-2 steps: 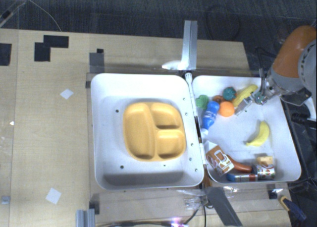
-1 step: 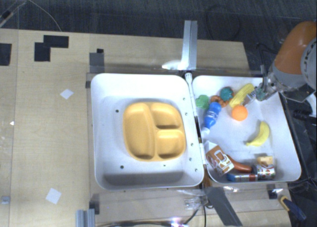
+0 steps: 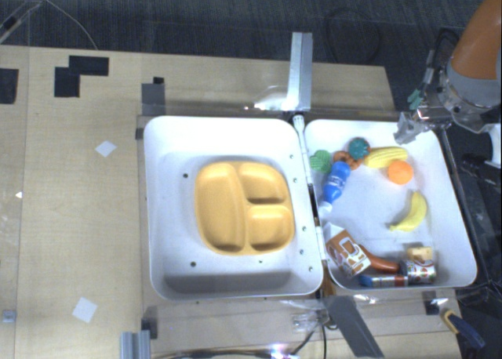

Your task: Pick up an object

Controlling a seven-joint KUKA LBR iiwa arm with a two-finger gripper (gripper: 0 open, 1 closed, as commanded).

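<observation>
The right bin holds several small objects. A yellow banana lies at centre right, with an orange ball and a second yellow fruit above it. A teal ball, a green piece and a blue bottle sit near the bin's left wall. An orange-and-white box, a red stick and a small can crowd the front. My gripper hangs over the bin's far right corner, above and to the right of the yellow fruit, touching none of the objects.
The left bin holds a yellow divided tray. A metal post rises behind the wall between the bins. The arm's orange band sits at the upper right. Bare white floor shows in the middle of the right bin.
</observation>
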